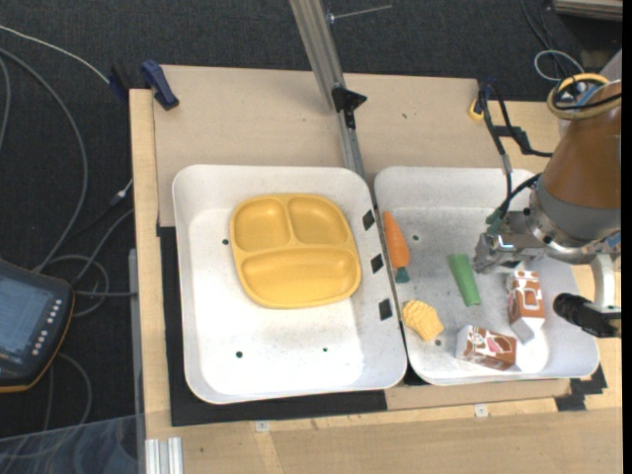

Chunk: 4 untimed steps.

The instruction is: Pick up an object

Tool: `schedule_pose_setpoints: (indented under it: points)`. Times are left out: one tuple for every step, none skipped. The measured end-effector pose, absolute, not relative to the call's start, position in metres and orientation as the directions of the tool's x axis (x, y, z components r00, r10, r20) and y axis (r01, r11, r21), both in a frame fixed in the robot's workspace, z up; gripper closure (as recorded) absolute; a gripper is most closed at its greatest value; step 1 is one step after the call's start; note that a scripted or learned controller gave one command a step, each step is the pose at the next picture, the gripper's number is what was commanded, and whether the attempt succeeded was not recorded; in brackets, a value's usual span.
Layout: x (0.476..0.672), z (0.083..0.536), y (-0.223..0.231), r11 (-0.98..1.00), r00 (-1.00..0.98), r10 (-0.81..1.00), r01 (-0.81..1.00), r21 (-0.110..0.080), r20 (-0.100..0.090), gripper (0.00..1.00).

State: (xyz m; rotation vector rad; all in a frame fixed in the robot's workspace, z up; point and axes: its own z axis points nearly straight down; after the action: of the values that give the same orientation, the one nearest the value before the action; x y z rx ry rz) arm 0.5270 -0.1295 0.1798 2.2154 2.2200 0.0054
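While we cannot tell how the claw (497, 248) stands over the right bin (434, 191), we see a green stick (462, 278) just left below it, two brown cartons (526, 298) beneath, corn (423, 320) and carrot (396, 241) farther left, and a yellow plate (294, 250) beyond.

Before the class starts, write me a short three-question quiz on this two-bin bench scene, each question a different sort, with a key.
1. True or false: the yellow divided plate lies in the right bin.
2. Multiple choice: what lies nearest the gripper? A) green stick B) corn cob C) carrot
3. How many brown-and-white cartons lie in the right bin?

Key
1. False: it lies in the left bin.
2. A.
3. Two: one beside the arm, one near the front rim.
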Motion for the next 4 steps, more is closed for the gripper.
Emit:
schedule_pose_setpoints:
  points:
    - [0.529, 0.234, -0.129, 0.002, -0.002, 1.0, 1.0, 0.008, -0.002, 1.0]
    - [0.553, 0.245, -0.081, 0.007, -0.007, 1.0, 1.0, 0.004, 0.002, 1.0]
    - [0.567, 0.247, -0.032, 0.007, -0.007, 1.0, 1.0, 0.002, 0.002, 1.0]
    - [0.586, 0.238, 0.024, 0.008, -0.008, 1.0, 1.0, 0.002, 0.002, 1.0]
